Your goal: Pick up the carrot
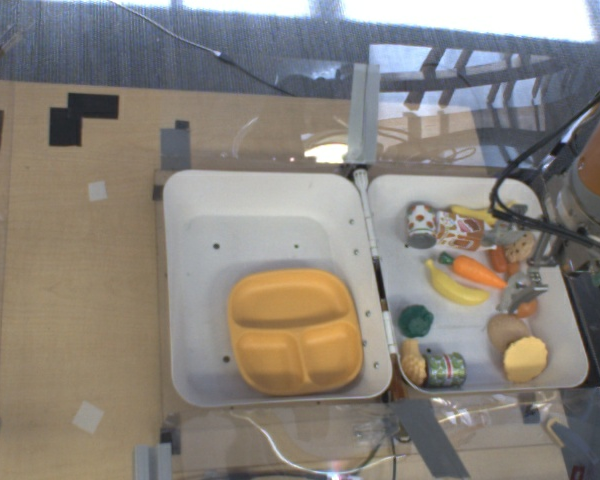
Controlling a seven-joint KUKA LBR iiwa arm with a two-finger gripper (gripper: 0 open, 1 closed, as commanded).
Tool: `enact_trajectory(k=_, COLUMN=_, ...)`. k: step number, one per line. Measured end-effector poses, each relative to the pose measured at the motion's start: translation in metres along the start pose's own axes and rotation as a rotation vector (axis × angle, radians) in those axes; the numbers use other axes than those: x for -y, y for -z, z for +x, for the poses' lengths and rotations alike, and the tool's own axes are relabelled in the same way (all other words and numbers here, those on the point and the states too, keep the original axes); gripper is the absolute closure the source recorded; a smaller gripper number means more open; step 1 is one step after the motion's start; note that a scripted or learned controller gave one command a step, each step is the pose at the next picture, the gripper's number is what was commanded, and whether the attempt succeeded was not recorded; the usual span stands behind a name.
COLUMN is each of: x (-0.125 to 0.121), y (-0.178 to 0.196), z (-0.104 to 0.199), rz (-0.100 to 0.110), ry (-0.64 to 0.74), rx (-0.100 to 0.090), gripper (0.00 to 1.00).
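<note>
Hovering at the right bin's (pixel 578 368) 3 o'clock edge, the gripper (pixel 525 293) sits just beside the carrot (pixel 477 271); honestly can't tell its finger state. Carrot's mid-bin, touching the banana (pixel 454 285).

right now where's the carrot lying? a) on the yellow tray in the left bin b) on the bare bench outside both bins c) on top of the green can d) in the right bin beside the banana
d: the carrot lies in the right bin, just right of and above the banana, while the yellow tray sits in the left bin.
</note>
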State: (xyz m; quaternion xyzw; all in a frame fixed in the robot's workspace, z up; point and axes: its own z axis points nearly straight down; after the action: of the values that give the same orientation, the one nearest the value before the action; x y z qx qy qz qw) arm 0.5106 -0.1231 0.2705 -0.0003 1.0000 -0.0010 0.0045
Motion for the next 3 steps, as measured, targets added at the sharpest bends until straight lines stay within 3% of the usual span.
enact_trajectory(k=1, x=0.026, y=-0.055, z=-0.071, rz=-0.002, ry=-0.084, rx=-0.003, gripper=0.0)
enact_trajectory(k=2, x=0.04, y=-0.181, z=-0.061, rz=0.0, ry=-0.211, rx=0.009, gripper=0.0)
enact_trajectory(k=3, x=0.039, y=-0.168, z=-0.064, rz=0.001, ry=-0.204, rx=0.015, gripper=1.0)
